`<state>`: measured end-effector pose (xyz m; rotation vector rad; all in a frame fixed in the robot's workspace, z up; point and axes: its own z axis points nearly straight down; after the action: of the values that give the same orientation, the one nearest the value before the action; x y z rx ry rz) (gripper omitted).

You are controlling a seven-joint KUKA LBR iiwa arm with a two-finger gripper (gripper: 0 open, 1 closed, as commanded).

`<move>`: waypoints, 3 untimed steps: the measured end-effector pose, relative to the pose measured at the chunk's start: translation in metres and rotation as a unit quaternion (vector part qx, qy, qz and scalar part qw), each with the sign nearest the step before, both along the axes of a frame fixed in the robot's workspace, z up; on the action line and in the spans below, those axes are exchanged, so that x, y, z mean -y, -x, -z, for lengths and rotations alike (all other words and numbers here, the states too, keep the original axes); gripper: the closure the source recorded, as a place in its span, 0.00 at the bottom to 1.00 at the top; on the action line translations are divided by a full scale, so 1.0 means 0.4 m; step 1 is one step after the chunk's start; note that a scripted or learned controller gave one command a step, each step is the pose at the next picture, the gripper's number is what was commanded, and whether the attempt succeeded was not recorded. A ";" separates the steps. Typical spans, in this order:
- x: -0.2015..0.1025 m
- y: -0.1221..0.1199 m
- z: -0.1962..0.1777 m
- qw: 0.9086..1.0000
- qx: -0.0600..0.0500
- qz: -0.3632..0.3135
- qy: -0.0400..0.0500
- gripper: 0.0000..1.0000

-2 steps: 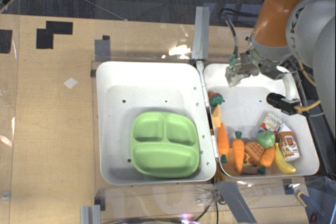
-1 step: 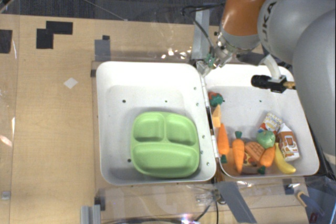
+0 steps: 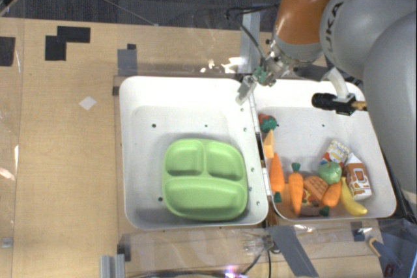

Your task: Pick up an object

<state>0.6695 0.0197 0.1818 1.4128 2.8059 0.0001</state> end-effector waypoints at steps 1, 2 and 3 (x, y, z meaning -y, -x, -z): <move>-0.054 0.000 0.000 0.999 0.000 -0.043 0.000 0.00; 0.129 0.089 -0.053 0.998 0.004 -0.061 0.001 0.00; 0.280 0.219 -0.025 0.966 0.001 0.260 0.000 0.00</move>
<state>0.5820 -0.0924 0.1916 2.0915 2.3409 0.0021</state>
